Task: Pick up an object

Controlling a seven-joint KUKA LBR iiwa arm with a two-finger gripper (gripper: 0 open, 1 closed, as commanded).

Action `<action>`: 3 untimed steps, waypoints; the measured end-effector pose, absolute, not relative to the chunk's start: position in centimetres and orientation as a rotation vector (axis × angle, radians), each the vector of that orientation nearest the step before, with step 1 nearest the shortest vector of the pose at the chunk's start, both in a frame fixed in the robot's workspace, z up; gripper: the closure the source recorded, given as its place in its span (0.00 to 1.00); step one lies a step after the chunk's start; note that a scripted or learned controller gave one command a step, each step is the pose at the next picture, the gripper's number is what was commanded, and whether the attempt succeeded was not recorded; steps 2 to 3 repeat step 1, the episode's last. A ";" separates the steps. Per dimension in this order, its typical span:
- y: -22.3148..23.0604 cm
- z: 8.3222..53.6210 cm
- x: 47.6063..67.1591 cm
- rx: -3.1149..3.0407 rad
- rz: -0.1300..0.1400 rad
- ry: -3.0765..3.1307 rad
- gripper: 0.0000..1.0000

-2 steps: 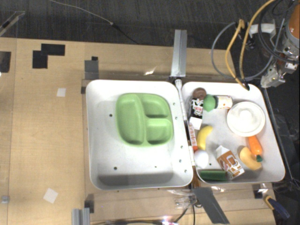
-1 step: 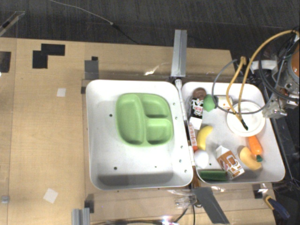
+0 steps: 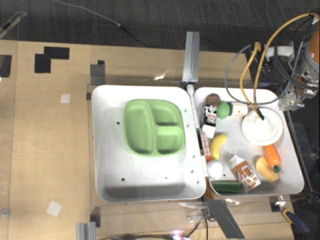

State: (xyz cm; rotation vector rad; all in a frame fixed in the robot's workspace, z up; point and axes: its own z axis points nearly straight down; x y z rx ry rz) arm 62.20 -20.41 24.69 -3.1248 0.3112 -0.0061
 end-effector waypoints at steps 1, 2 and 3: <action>-20.3 23.0 67.0 -3.123 -0.004 0.310 1.00; -20.3 23.0 67.0 -3.123 -0.004 0.310 1.00; -20.3 23.0 67.0 -3.123 -0.004 0.310 1.00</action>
